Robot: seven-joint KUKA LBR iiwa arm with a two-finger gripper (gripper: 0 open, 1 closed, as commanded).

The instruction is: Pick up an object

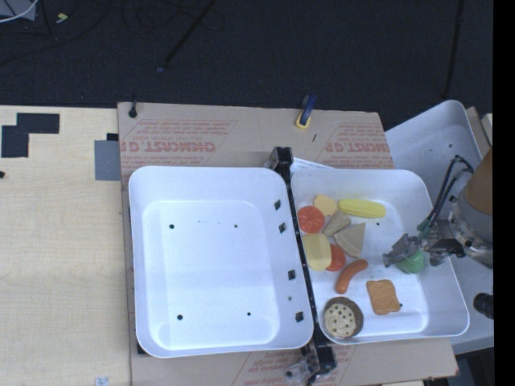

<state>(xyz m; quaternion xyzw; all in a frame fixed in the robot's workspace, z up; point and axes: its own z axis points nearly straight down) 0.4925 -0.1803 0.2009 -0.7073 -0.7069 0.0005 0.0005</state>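
The jaws (412,256) sit low in the right bin (438,316), reaching in from the right. The arm (483,207) behind them is cut off by the frame edge, so little more than a grey wrist and dark cables can be seen. Whether the jaws are spread or pressed together cannot be told: their dark tips blur into a small green object (414,262) directly at them. That green object is touching or half hidden under the tips, and it is not clear that it sits between them; its shape is too small and too covered to name.

Just left of the jaws lie two grey-tan wedge pieces (346,236), overlapping each other. Beyond these, farther left, are a red-orange round piece (311,219), a pale yellow block (316,252) and a red piece (336,257) partly hidden beneath the block. Up and left of the jaws lies a yellow corn cob (362,208), with a pale yellow lump (325,206) beside it. Below and left of the jaws lies a sausage (351,275) at a slant; directly below is an orange-brown cracker-like slab (383,297), and farther down-left a round brown cookie (341,318) near the bin's front corner.

The left bin (149,296) lies well apart from the jaws, across a dark divider (296,256). Both bins rest on cardboard (201,139) laid on the table (56,256).
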